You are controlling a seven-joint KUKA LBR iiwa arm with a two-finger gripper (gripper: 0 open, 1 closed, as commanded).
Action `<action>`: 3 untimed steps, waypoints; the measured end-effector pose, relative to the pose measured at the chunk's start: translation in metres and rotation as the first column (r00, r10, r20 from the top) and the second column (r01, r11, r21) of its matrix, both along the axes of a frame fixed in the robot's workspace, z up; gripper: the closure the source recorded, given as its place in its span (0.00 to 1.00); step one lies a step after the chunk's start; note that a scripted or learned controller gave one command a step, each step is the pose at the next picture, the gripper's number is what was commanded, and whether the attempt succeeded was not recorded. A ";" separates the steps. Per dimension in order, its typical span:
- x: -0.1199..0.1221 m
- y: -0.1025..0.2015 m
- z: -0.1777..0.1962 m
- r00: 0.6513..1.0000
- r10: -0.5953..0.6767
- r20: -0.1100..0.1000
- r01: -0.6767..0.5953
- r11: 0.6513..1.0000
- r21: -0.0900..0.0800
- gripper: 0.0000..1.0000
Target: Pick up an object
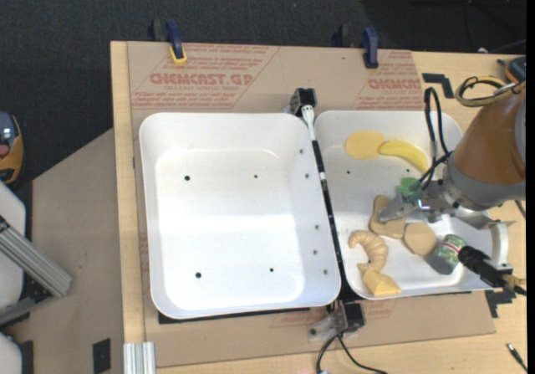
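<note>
The robot arm comes in from the right side & bends down over the right bin. It's grey w/ an orange band near the top. Its gripper sits low in the middle of that bin, pointing to the left. The metal tip is down among the toys, but it's too small & blurry to tell if it is open or closed, or if it has hold of anything. A green bit shows just above the tip, right by the arm.

The right bin has all the toy food in it. A yellow banana lies near the top, & a flat pale yellow round thing is touching its left end. A tan croissant lies lower down, just below the gripper. A yellow wedge sits at the bottom edge, right under the croissant. A tan lump lies to the right of the gripper tip, & a small green & white can lies tipped over next to it, near the bin's right side.

The left bin is white w/ a few small dark dots on its floor. Both bins sit side by side on a brown board w/ red letters. Two blue clamps hold the board at the back edge.
</note>
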State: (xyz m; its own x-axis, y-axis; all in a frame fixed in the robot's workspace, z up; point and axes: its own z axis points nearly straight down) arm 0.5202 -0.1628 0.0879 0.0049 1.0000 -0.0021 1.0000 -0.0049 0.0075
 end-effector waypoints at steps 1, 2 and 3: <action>0.002 0.003 0.011 1.000 0.004 0.004 -0.004 1.000 0.001 1.00; 0.002 0.003 0.021 1.000 0.003 0.005 -0.003 1.000 0.000 1.00; 0.126 0.041 0.162 1.000 0.014 0.017 -0.014 1.000 -0.001 1.00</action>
